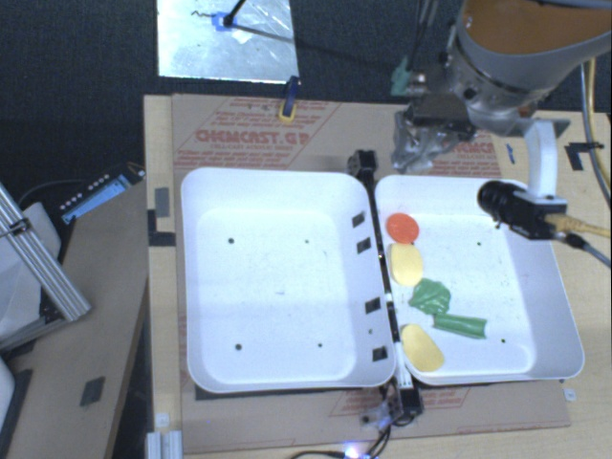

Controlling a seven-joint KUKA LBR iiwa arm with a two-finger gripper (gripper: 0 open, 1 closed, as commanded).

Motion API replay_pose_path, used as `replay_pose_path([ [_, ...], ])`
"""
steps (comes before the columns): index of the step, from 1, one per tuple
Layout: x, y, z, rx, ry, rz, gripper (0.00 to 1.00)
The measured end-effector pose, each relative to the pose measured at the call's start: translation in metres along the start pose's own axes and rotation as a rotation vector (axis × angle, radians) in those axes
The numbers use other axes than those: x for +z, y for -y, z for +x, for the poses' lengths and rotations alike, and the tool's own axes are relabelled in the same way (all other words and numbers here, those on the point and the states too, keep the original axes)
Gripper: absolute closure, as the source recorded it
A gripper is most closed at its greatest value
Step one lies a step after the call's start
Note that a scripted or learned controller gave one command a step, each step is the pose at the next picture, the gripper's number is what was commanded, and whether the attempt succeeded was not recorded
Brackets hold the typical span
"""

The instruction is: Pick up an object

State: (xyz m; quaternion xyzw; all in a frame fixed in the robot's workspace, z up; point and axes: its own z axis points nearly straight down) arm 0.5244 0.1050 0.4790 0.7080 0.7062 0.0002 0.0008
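Several small objects lie along the left side of the right bin [545,295]: an orange round piece [403,228], a pale yellow oval [406,264], a crumpled green piece [431,296], a long green piece [460,326] and a second yellow oval [422,346] near the front. My gripper [421,151] hangs high above the back edge of the right bin, behind the orange piece. Nothing shows between its fingers, and their spacing is unclear from this angle.
The left bin [277,275] sits beside the right one, joined by a black hinge strip [375,256]. A black cylindrical fitting [516,210] juts over the right bin's back right. A shiny metal sheet [228,25] lies beyond the bench.
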Motion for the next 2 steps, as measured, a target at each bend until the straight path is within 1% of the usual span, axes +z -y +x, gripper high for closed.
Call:
replay_pose_path([
  [1,0.071,-0.070,-0.056,0.002,0.002,0.005,1.00],
  [2,0.075,-0.031,-0.004,-0.011,-0.003,0.001,1.00],
])
